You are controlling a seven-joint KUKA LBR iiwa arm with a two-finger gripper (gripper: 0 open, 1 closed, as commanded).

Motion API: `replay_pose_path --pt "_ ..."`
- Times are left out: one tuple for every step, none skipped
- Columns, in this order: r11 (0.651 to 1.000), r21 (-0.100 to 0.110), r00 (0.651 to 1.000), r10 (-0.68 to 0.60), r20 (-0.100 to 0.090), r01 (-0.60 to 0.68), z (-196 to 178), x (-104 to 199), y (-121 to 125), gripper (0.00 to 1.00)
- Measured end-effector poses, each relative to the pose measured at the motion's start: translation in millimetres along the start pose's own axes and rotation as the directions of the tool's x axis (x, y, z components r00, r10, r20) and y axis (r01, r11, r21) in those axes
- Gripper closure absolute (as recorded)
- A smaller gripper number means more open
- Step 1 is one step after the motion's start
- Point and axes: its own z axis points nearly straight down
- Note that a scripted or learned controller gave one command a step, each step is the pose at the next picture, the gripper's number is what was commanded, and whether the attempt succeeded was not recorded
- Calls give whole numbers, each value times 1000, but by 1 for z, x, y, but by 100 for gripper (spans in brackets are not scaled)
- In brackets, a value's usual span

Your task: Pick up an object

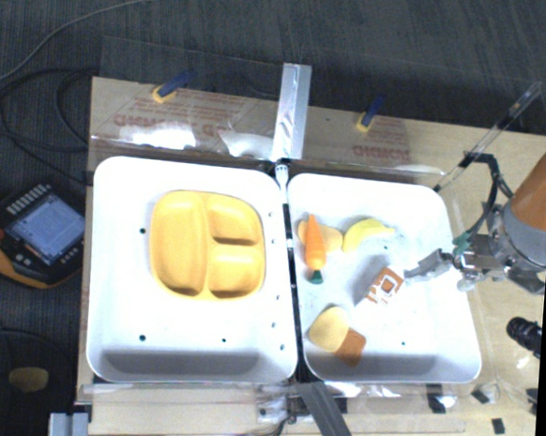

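A grey robot arm (527, 223) with an orange band reaches in from the right, over the right edge of the right bin (443, 212). Its gripper (426, 267) points left and down into that bin; I cannot tell from this angle how the gripper stands.

Just beside the tip, to its lower left, lies a small orange and white box (383, 285), tilted. Further left are a yellow banana (369, 233) and an orange carrot (314, 245) with a green end, near the bin's left wall. Near the front sits a yellow and orange cup (336, 332) on its side.

The left bin (113, 331) holds a yellow divided tray (207, 245). A handheld control pad (29, 233) lies on the floor, well apart to the left.
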Motion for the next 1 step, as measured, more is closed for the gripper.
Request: replay_pose_path --pt "998 -2 998 -56 2 56 125 47 16 0"
